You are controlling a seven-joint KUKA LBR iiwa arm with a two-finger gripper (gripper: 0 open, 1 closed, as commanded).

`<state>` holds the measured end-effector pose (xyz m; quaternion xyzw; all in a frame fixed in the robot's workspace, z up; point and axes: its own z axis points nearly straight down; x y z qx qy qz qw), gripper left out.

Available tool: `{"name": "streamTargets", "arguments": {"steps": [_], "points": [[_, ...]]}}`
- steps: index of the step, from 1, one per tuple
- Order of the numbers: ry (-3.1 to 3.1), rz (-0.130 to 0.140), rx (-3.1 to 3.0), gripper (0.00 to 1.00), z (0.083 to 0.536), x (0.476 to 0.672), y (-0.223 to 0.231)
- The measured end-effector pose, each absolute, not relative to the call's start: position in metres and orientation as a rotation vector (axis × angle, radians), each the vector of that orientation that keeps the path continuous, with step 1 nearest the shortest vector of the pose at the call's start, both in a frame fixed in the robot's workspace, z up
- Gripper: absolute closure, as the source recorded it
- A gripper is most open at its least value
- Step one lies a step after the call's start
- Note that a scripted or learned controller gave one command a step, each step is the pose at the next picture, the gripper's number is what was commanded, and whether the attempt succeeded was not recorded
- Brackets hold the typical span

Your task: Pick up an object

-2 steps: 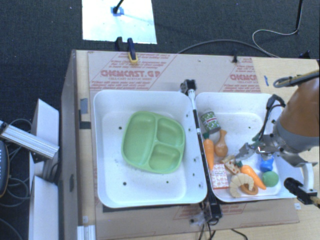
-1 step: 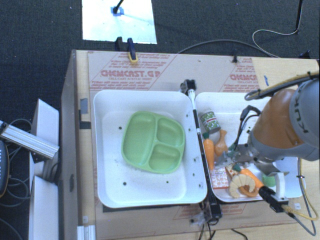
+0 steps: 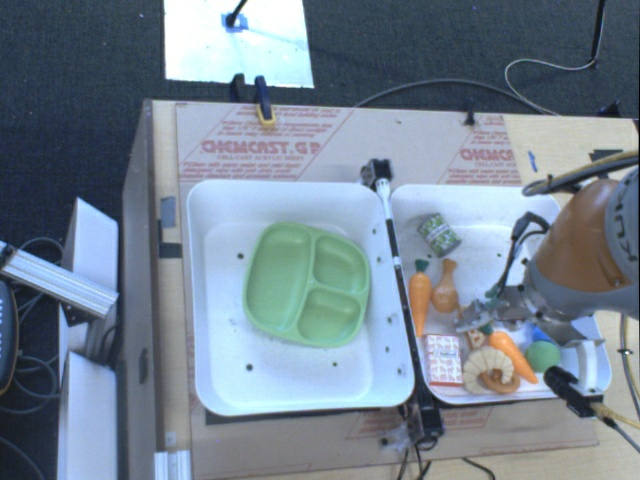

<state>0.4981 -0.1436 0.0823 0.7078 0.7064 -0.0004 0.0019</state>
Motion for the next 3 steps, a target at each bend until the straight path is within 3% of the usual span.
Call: {"name": "streamTargets", "arguments": {"steps": [1,2,3], "points": [[2.224,0.000,2.220,1.00,0.090,0.499,-0.141],[2.227,0.006,2.211,1.00,0.203,0.490,-0.104],[2.229,0.000,2.213,1.00,0.217,0.526,-0.091]]}}
